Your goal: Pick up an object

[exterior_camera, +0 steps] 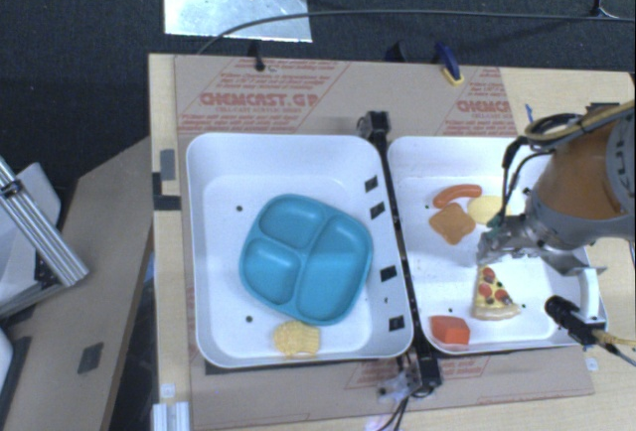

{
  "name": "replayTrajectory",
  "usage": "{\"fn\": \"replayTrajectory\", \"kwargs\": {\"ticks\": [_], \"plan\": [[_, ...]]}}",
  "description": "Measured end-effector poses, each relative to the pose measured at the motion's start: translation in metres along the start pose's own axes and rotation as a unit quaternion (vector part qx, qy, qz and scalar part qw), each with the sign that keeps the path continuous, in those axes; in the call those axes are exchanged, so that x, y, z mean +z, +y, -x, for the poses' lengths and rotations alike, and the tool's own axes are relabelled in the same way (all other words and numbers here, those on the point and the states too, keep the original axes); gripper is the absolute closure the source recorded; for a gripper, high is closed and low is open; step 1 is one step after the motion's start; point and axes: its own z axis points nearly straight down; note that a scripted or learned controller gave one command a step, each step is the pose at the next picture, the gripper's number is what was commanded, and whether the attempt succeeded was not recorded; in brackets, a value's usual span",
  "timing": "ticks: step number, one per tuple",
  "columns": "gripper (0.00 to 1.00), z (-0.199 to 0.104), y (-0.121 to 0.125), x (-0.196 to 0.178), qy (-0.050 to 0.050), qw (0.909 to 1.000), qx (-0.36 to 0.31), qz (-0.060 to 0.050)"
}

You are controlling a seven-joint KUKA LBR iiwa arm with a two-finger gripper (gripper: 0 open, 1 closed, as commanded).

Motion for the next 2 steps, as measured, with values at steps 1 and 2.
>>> {"fn": "replayTrajectory", "kwargs": {"ticks": [1, 2], "plan": [[1.00, -0.004, 0.009, -0.048, 0.000, 1.0000, -0.002, 0.001], [1.00, 0.000, 0.006, -0.093, -0.001, 1.0000, -0.001, 0.002]]}}
